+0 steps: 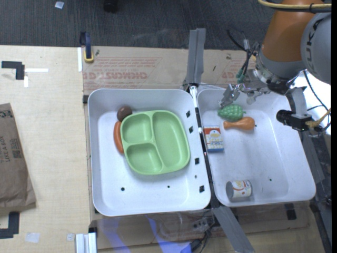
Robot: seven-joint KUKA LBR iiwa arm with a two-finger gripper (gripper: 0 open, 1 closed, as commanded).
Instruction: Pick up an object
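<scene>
Two white bins side by side on worktop. Gripper (pixel 230 95) low at far-left corner of right bin (pixel 295 167), just above green knobbly toy (pixel 231 111) beside orange drumstick toy (pixel 240 123). Fingers' spread: cannot tell. Likely poised for corner pick; nothing visibly held.

Open floor across the middle and near-right corner of the right bin (pixel 295 186), broken only by a tipped can (pixel 239 189) at the near edge. Crowded along the far edge: gripper (pixel 231 96) low over a green knobbly item (pixel 231 111), touching an orange drumstick-shaped toy (pixel 240 123). Small carton (pixel 213 139) tight against the left wall. In the left bin (pixel 105 194), green divided tray (pixel 156 140) over the centre; clear strip along the near edge.
</scene>
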